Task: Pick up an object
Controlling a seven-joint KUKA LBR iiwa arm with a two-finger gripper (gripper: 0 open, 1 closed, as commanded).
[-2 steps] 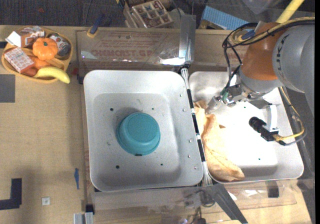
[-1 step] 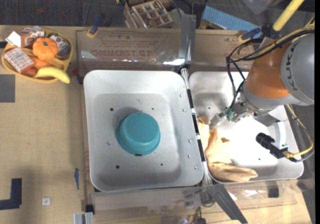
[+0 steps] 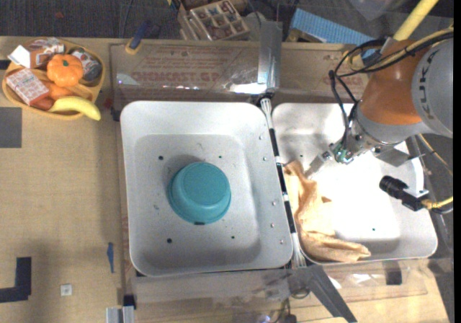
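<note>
Nearest you, the tan cloth (image 3: 317,213) lies crumpled along the right bin's (image 3: 403,242) left wall. Lower the gripper (image 3: 317,164), just above its upper end, onto a raised fold; its grip state cannot be told. Beyond: the teal bowl (image 3: 200,192) in the left bin (image 3: 144,134), then the fruit basket (image 3: 50,80).
</note>
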